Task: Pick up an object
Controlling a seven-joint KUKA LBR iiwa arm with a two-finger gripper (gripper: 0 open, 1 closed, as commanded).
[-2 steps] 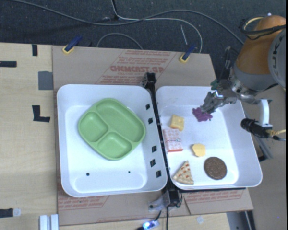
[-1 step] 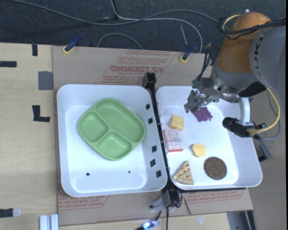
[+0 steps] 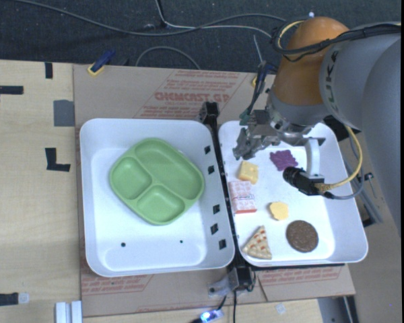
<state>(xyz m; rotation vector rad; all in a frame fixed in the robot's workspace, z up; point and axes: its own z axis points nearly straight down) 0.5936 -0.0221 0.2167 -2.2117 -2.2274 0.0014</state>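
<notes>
In the right white bin (image 3: 350, 244), under the gripper (image 3: 244, 148): small pale-yellow toy cheese block (image 3: 248, 172), seemingly light, stiff, slick; best pinched across flat sides. Finger spacing impossible to tell.

Tool (image 3: 245, 147) hangs just above cheese cube (image 3: 248, 172) in right bin (image 3: 347, 247)

Grey arm from the right, gripper (image 3: 246, 147) angled down-left, low

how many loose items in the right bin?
6: purple piece and yellow block at the back, wrapped packet and yellow chunk mid-bin, pizza slice and brown disc in front. The arm may hide more.
</notes>
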